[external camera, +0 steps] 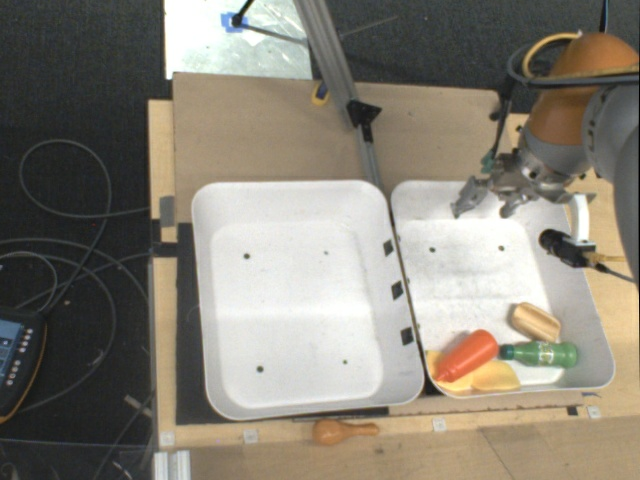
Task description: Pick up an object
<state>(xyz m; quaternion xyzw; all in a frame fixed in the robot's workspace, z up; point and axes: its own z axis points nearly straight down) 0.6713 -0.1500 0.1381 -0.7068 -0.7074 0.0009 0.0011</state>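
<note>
Camera view: gripper (pixel 492 200), fingers spread and empty, above right white bin (pixel 470 258); smooth orange plastic carrot (pixel 466 355), likely light, rigid, slippery—grasp across its thick middle.

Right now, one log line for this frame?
hand: open, holds nothing, over right bin's far end | carrot, bottle, bread roll: near corner, untouched | pick: not yet done

Worktop (pixel 260 128) plain tan board, reaching well to hand's left and below it. Dark carpet floor (pixel 70 58) beyond worktop edge, far left of hand; thin black cables (pixel 60 178) looped there. Pale sheet (pixel 220 28) on floor, up-left of hand. Grey tripod leg (pixel 325 43) slants across worktop.
</note>
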